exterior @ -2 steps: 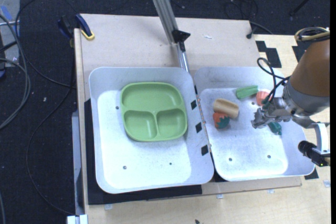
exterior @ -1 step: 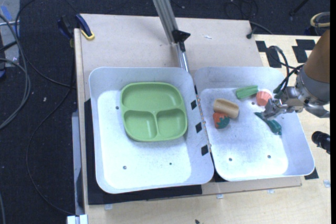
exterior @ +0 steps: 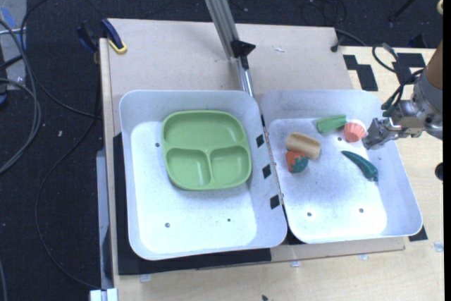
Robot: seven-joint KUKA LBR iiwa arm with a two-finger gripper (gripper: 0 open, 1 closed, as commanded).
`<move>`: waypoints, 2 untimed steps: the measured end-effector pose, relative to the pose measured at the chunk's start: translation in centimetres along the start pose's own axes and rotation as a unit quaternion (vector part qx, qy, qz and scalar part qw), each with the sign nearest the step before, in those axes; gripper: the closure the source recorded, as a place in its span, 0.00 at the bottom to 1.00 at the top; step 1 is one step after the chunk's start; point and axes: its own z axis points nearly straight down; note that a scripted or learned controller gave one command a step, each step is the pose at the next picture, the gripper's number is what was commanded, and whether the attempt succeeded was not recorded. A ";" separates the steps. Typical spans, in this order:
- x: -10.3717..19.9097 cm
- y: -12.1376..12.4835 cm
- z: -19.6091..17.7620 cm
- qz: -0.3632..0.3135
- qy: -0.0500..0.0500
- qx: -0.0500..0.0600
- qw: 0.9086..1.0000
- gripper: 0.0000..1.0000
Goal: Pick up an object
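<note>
The right bin (exterior: pixel 394 222) holds several small toy foods. A tan bread-roll piece (exterior: pixel 304 144) lies near its left side, with a small orange and teal piece (exterior: pixel 297 162) just below it. A green pod (exterior: pixel 330 124) sits further back, beside a small salmon-pink piece (exterior: pixel 355 130). A dark green pepper (exterior: pixel 361 165) lies right of centre. My gripper (exterior: pixel 377 133) hovers at the bin's right side, just right of the pink piece and above the pepper. Nothing shows between its fingers.
The left bin (exterior: pixel 141 222) holds a light green divided plate (exterior: pixel 207 149). A slanted metal pole (exterior: pixel 220 0) rises from the bench behind the bins. A blue and yellow clamp (exterior: pixel 113 37) sits at the bench's back left corner.
</note>
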 end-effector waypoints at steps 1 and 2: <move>5.6 0.1 0.7 -0.002 0.002 0.003 1.000 1.00; 10.6 2.2 2.0 -0.002 0.002 0.003 1.000 1.00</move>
